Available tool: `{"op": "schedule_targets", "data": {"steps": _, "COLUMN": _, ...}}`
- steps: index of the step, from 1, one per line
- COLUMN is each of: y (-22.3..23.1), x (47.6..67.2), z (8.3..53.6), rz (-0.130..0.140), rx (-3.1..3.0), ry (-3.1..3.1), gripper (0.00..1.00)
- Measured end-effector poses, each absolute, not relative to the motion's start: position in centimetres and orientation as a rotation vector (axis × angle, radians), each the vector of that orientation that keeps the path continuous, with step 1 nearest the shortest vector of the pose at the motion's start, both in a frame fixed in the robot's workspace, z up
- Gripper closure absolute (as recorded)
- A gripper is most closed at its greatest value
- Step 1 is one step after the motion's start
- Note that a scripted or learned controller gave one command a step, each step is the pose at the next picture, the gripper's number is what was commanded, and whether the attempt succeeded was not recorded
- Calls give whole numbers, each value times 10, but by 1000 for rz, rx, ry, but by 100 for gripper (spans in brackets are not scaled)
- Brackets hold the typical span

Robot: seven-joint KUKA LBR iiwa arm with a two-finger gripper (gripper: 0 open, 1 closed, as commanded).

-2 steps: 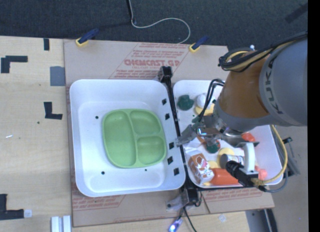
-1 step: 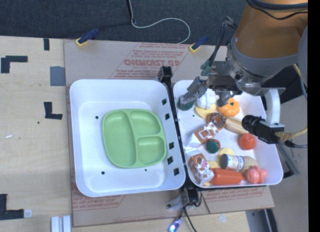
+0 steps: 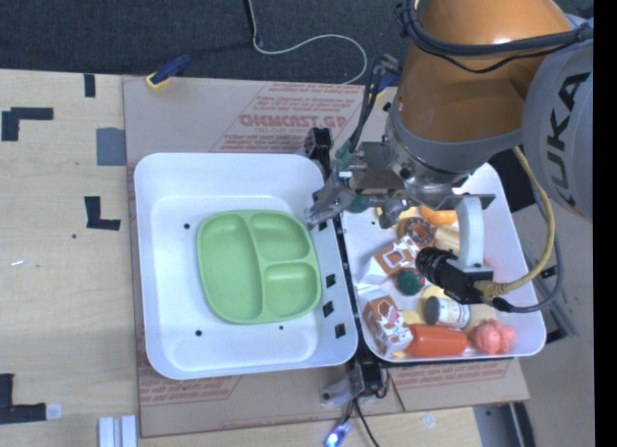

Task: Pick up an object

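My gripper [image 3: 359,197] hangs below the big orange wrist band, over the far left corner of the right bin [image 3: 511,243], close to the divider between the bins. The wrist covers most of it. Beneath and in front of it lie several small items: a brown snack packet [image 3: 415,229], a red-and-white packet [image 3: 393,260], a dark green piece [image 3: 410,281], a small bottle [image 3: 447,313], a printed box [image 3: 385,321], an orange carrot-like piece [image 3: 439,342] and a pink toy [image 3: 494,337]. I see nothing held.
In the left bin [image 3: 164,243] lies a light green divided plate [image 3: 258,265]. A black fitting with cables [image 3: 453,276] on the arm hangs over the right bin's items. Cardboard [image 3: 241,118] lies under both bins.
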State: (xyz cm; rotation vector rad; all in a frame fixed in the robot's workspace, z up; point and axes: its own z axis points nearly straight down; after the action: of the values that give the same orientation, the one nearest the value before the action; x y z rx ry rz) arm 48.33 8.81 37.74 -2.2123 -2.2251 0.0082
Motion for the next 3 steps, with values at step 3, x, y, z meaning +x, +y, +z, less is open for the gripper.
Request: {"op": "schedule_targets", "data": {"steps": 3, "y": 151, "x": 484, "z": 385, "rz": -6, "rx": -2211, "ry": -2233, "gripper": 100}}
